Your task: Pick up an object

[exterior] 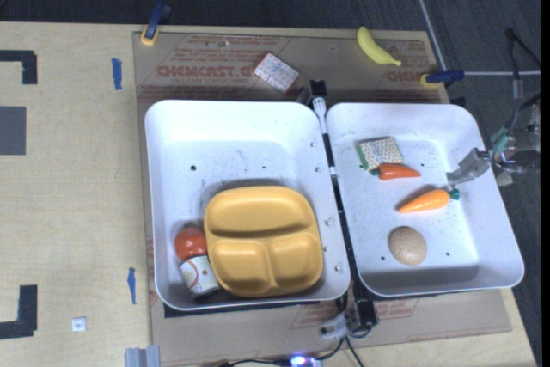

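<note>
In the right bin (490, 271) lie a large orange carrot (423, 201), a smaller red-orange carrot (398, 172), a green-and-white checkered pad (379, 151) and a tan round lump (407, 245). My gripper (467, 168) reaches in over the right bin's right rim. It hangs just above and to the right of the large carrot's green end. Nothing is visibly held.
The left bin (172, 142) holds a yellow compartment tray (262, 238) and a red-capped small can (194, 262) at its front left. Behind the bins on the cardboard lie a yellow banana (375, 47) and a small checkered card (275, 72). Clamps sit at the board's back corners.
</note>
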{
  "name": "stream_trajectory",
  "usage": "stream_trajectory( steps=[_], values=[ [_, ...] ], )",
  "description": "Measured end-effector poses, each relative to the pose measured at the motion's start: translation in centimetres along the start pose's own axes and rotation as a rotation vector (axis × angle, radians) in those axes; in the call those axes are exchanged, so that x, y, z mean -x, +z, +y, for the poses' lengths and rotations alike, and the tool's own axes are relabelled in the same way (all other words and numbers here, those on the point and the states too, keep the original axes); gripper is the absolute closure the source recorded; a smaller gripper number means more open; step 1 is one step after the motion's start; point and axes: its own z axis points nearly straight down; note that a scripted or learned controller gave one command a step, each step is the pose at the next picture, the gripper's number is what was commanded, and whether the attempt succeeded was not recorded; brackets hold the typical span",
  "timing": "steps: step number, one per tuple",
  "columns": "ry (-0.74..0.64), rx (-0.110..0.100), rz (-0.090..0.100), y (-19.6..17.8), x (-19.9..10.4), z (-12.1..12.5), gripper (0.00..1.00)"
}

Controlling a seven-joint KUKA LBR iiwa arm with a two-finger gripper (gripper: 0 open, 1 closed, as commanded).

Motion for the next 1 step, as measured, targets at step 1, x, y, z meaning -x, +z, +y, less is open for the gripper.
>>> stream_trajectory(
  steps=[1],
  values=[
    [0.001,-0.003,0.001,9.76,4.29,3.96,0.0]
  ],
)
